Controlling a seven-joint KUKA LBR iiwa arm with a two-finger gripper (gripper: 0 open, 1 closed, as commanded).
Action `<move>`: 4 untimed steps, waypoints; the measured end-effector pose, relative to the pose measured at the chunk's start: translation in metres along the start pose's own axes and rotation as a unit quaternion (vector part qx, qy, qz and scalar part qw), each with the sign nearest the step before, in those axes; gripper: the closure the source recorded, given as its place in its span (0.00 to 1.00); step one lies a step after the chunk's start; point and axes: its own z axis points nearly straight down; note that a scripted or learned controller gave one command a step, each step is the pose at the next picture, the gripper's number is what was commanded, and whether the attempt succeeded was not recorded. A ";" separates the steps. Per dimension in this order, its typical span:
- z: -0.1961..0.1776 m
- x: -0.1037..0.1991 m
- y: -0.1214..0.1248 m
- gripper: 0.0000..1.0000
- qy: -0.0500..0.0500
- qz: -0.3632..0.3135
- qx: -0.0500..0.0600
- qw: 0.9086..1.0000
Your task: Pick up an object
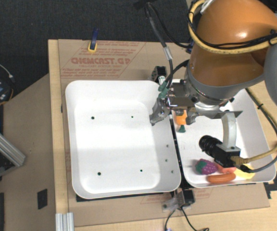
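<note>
My gripper [175, 114] hangs over the divider between the two white bins, under the arm's big orange band. A small orange object [181, 117] with a greenish tip sits between its fingers, and the gripper is shut on it. In the right bin's [258, 129] near corner lie a purple bunch of grapes [206, 167], a red-orange sausage-shaped piece [221, 178] and a yellow piece [246, 174], all well below the gripper. The arm hides much of the right bin.
The left bin [81, 129] shows bare white floor with a few dark dots. Both bins rest on a brown cardboard sheet [105, 57] with a blue-and-yellow clip [94, 41] at its far edge. Cables run behind the gripper.
</note>
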 end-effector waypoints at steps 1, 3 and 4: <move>-0.019 0.001 0.002 1.00 0.003 -0.001 -0.011 1.000; 0.061 0.010 0.016 1.00 0.001 0.001 -0.004 1.000; 0.046 0.012 0.016 1.00 0.002 -0.001 -0.010 1.000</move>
